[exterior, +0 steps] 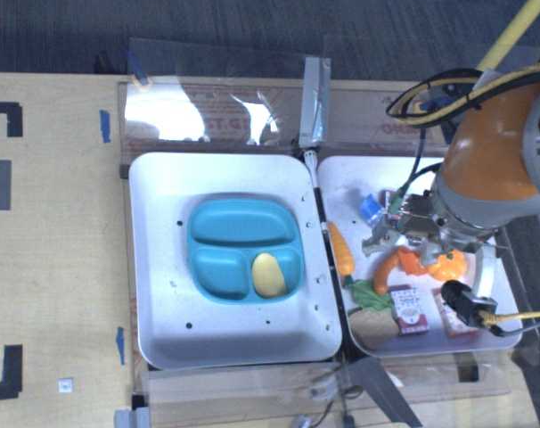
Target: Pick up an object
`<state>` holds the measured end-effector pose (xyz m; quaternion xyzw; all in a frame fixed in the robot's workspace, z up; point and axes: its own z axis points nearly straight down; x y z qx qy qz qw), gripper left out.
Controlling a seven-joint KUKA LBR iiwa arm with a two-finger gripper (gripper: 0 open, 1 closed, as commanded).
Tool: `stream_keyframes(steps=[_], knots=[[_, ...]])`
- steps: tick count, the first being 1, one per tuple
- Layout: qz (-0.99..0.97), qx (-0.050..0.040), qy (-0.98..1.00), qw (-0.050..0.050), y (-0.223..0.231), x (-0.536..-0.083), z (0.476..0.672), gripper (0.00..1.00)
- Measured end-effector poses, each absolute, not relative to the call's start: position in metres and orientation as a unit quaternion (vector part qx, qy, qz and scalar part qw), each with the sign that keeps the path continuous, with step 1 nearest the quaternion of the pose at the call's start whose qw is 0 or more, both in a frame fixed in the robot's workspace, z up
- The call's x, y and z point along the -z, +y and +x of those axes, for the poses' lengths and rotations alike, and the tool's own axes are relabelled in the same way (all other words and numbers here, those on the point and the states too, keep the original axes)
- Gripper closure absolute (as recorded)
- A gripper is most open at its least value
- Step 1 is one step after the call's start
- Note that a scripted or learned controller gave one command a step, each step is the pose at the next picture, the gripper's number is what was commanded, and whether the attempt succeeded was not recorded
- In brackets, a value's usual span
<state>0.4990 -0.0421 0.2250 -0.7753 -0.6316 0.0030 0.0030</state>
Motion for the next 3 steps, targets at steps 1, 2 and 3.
stream_keyframes(steps=[1,2,3], knots=[[-0.741,-0.0026,-0.671,0.004,-0.097,-0.099,0.516,0.0],[-0.741,-0.0013,-0.672,0.003,-0.096,-0.108,0.518,1.0],[-0.745,0.0027,-0.668,-0.001,-0.036,-0.247,0.597,1.0]])
